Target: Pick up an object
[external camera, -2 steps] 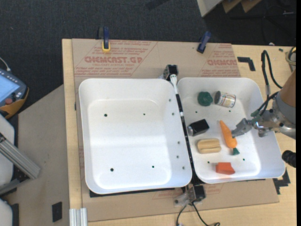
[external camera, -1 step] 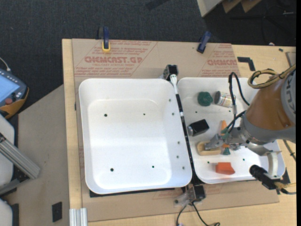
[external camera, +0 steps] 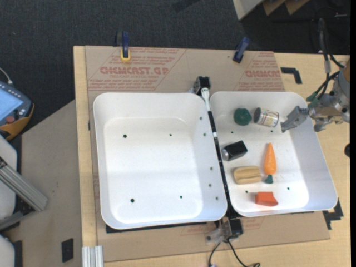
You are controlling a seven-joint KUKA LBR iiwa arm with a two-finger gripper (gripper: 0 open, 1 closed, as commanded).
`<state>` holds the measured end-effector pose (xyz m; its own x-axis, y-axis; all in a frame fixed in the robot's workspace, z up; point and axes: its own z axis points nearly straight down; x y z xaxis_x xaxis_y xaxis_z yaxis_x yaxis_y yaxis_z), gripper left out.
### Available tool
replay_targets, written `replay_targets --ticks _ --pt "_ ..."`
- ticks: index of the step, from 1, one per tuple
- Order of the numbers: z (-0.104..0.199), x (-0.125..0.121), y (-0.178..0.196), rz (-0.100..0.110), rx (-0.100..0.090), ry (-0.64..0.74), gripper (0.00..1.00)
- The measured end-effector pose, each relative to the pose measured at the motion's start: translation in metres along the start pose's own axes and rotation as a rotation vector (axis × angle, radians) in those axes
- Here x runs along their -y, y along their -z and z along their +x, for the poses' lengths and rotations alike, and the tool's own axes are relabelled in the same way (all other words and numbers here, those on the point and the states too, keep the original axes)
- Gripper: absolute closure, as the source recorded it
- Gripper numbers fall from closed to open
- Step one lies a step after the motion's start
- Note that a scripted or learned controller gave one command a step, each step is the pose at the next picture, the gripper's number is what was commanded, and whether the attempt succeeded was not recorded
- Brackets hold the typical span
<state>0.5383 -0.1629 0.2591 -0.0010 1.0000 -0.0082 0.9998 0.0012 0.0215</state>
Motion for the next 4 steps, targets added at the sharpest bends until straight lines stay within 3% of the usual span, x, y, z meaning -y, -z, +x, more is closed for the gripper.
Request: replay_targets --ticks 1,2,3,4 --pt "0.010 0.037 -0.113 0.033 -0.012 -0.002 0.00" --pt "0.045 -0.003 -0.178 0.024 -0.010 0.003 0.00" --pt "0.042 -0.003 -0.164 0.020 -0.007 -0.001 1.00" --pt "0.072 0.050 -0.166 -0.029 0.003 0.002 1.00"
